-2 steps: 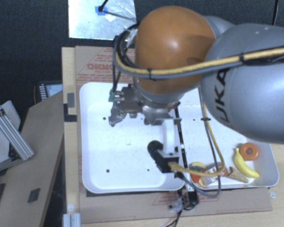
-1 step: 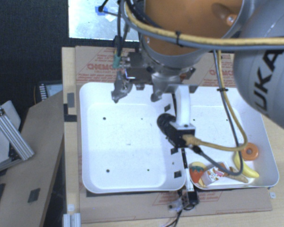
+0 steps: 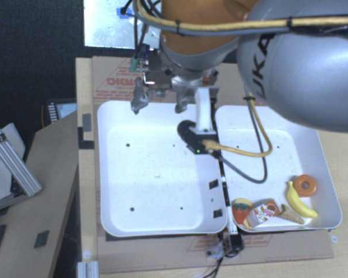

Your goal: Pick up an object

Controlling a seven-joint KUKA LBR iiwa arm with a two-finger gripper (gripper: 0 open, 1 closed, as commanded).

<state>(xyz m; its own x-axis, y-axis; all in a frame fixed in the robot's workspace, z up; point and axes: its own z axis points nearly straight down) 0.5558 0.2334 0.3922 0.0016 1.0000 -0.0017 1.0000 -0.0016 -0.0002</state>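
The pincer (image 3: 161,100) hangs over the far edge of the left bin (image 3: 156,213), fingers apart, gripping nothing. The banana (image 3: 299,202) and other objects sit in the right bin's (image 3: 278,138) near right corner, well apart. Still the approach step; next it must travel there and descend.

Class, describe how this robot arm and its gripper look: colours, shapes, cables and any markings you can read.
The arm is bulky, rounded and glossy grey, with a smooth orange band above the wrist. Dark letters, partly cut off, run down its grey shell. A yellow cable crosses the orange band, and another yellow cable hangs in a loop with a dark one. The gripper is metallic grey with two short fingers.
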